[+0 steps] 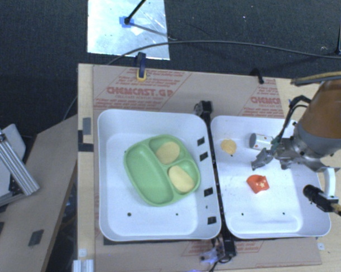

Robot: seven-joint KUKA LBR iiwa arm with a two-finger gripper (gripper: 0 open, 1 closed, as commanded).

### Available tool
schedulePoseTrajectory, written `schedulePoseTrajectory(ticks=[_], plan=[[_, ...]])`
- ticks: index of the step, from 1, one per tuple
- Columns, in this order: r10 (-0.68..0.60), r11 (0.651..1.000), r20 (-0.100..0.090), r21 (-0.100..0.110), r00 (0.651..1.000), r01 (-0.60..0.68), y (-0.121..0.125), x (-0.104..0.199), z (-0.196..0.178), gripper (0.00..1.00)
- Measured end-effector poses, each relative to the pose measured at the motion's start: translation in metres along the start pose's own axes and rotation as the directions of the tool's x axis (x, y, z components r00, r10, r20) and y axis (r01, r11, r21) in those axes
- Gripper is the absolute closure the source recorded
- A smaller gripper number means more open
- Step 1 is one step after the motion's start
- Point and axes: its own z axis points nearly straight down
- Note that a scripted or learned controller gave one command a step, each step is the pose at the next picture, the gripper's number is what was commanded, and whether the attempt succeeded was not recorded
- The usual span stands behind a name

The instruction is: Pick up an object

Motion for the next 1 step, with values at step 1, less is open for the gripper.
schedulePoseTrajectory(ticks=[1], plan=[[0.0,1.0,0.0,0.0,1.0,0.0,0.0006,-0.0055,0.0611,0.0]])
